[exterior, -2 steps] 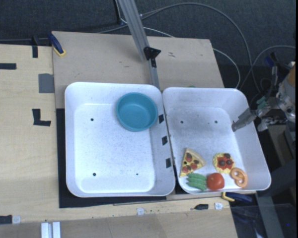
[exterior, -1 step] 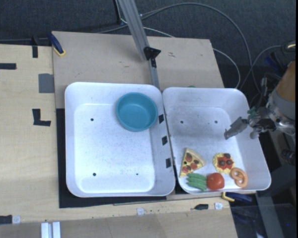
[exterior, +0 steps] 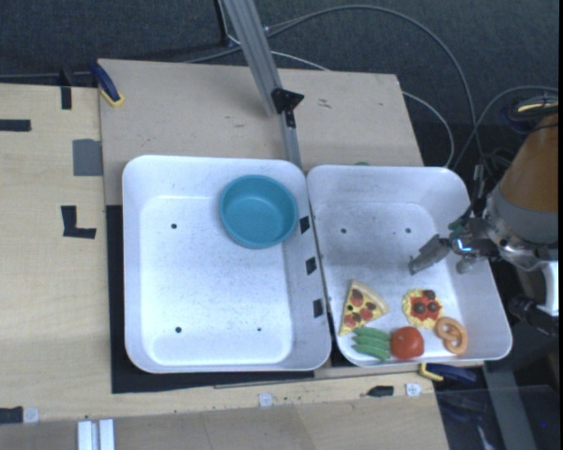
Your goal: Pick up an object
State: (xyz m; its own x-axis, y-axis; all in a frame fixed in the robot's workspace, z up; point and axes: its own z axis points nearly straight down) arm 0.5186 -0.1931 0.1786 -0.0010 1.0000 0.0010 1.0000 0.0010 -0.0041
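Note:
The right bin (exterior: 375,204) holds toy food along its near edge: a pizza slice (exterior: 360,306), a round pizza piece (exterior: 421,305), a pretzel (exterior: 451,334), a red tomato (exterior: 407,342) and a green pea pod (exterior: 372,344). A blue bowl (exterior: 257,211) sits in the far right corner of the left bin (exterior: 188,289). My gripper (exterior: 443,256) hangs over the right side of the right bin, a little beyond the round pizza piece. Its fingers are spread open with nothing between them.
A grey pole (exterior: 263,59) slants down from the top to the gap between the bins. Cables trail over the dark floor behind the bench. The arm (exterior: 530,190) stands at the right edge of the right bin.

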